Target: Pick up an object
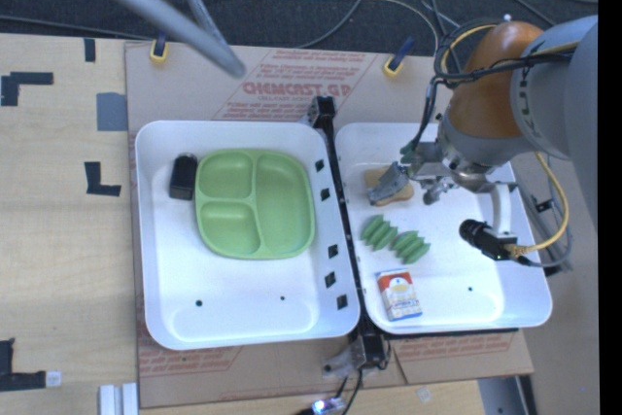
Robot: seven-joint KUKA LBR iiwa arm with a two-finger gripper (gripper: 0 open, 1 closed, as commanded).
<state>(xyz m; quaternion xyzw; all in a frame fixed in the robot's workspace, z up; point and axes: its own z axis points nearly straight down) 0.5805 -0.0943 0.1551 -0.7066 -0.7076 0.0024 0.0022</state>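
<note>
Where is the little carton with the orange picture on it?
The small carton lies in the right bin, near its front edge, just below the two green ridged pieces.

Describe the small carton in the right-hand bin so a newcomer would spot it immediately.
Find the right bin, the one the arm reaches into. Along its near edge lies a small carton, below two green ridged pieces. It alone is boxy, white with orange-red print.
</note>
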